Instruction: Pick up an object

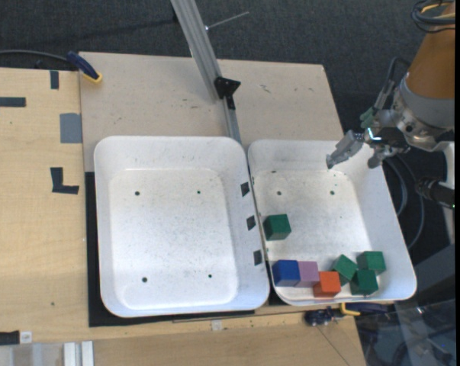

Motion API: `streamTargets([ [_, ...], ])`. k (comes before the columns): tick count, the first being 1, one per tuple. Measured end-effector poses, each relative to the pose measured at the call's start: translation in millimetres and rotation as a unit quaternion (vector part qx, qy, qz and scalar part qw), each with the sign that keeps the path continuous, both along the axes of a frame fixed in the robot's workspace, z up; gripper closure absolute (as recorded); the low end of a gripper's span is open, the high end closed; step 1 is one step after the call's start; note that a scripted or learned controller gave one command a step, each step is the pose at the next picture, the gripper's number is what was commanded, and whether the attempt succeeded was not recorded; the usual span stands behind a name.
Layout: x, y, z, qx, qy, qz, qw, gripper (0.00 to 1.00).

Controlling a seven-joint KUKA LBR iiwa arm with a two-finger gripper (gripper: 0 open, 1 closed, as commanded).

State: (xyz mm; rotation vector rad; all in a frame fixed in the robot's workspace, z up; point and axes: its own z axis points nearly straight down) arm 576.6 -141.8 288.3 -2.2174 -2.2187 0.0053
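The gripper [361, 150], fingers spread and pinching nothing, is hovering over the right bin [382, 227]'s far edge, with the lone green cube [277, 226] lying nearer the camera and leftward.

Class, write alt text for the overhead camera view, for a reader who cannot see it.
A robot arm's gripper hangs over the far right corner of the right bin, holding nothing. Seven small blocks lie in that bin: one green block alone mid-bin, six clustered along its near edge. The left bin sits beside it.
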Motion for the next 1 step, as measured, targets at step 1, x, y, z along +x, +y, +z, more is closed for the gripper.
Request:
streamTargets([
  [1, 0.7, 0.2, 2.7, -0.0004, -0.002, 0.001, 1.0, 0.0],
])
